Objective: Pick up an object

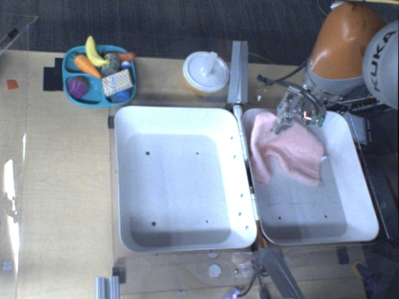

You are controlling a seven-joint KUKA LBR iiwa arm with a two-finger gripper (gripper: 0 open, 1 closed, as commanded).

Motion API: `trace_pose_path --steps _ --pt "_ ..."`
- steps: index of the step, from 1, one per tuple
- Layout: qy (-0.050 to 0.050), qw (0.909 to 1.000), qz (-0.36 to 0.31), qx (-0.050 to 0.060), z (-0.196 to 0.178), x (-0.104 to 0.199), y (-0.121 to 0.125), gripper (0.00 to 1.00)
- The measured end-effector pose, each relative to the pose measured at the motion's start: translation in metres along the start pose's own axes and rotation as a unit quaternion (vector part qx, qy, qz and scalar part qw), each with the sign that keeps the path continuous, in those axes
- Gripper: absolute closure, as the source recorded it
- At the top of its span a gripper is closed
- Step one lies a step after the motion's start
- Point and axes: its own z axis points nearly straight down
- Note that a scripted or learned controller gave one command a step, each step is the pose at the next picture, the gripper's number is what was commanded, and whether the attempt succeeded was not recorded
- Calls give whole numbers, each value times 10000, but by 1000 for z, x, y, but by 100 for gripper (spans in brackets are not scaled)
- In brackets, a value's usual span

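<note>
A: Entry, pick attempt. The pink cloth (288,153) is taken as landmark. It is found crumpled in the right bin (349,229), bunched toward that bin's far end and against the wall shared with the left bin (181,179).

B: Gripper position?

A: The gripper (292,112) is seen at the cloth's far edge, above its upper corner, the arm (343,42) reaching in from beyond the cloth on the right. Whether it is open or closed cannot be told; the tip is blurred against the fabric, and no fold is clearly seen to be pinched. No hold is recorded.

B: Why that corner?

A: It is judged that a raised fold is offered there, easier to pinch than flat fabric. This is inference only.

B: Surroundings, obstructions?

A: Beyond the cloth, on the bench, a white lidded cup (206,72) is noted beside the metal post (237,73) that stands at the junction of the bins. Far to the cloth's left, a blue tray of toy food (98,75) is noted. Neither is in the way. The nearby bin walls are judged the only constraint on the descent.
</note>
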Motion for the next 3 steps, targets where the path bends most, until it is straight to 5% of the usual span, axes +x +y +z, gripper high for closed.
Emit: trace_pose_path --steps 1,2,3 --pt "17 9950 994 6 84 -4 -11 100" --pt "-2 9682 2501 6 -4 5 -3 100" --pt "15 9927 1202 9 16 6 -19 100"
